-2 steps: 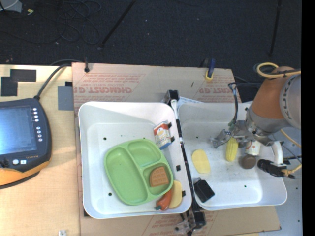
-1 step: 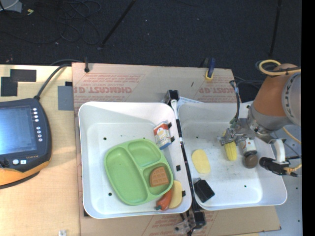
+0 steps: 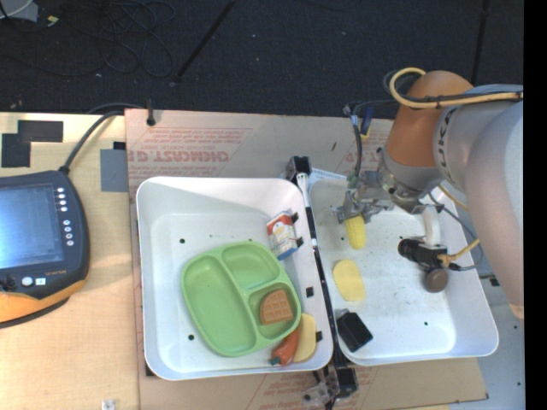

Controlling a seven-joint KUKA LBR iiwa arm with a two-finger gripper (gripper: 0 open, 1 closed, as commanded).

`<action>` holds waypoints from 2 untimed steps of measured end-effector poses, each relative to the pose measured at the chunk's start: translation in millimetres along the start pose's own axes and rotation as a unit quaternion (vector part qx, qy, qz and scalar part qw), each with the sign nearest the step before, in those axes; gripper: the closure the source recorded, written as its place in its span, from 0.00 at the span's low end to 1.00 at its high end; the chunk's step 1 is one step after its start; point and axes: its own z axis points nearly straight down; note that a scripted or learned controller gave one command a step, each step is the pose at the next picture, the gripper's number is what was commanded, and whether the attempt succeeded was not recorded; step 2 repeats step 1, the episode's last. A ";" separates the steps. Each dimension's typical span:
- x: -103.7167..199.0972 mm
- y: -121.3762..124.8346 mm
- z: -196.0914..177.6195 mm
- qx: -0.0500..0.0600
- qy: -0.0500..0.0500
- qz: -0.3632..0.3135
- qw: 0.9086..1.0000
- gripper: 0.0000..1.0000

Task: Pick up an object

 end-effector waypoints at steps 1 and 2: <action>49.7 -13.6 -69.8 0.000 0.000 0.002 1.000 1.00; 49.7 -13.6 -69.8 0.000 0.000 0.002 1.000 1.00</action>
